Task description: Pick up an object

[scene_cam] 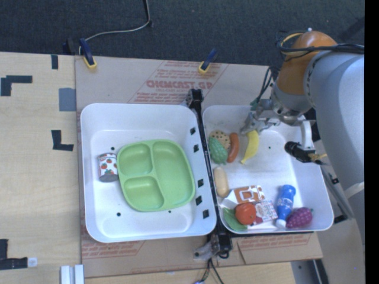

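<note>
L bin (89,158): small strawberry-print can (107,167) touching the L edge of a green divided tray (157,174). R bin (308,176): green veg (217,151) w/ a cookie (219,138) behind, sausage (233,147) just beside, then yellow banana (250,146). Near front: pale bread roll (221,181), orange-white carton (249,193), tomato (245,213), blue bottle (285,202), purple grapes (301,217). Pincer (256,120) sits at the banana's top end, at the bin's back; can't tell if wide or narrow, or gripping anything.
</note>
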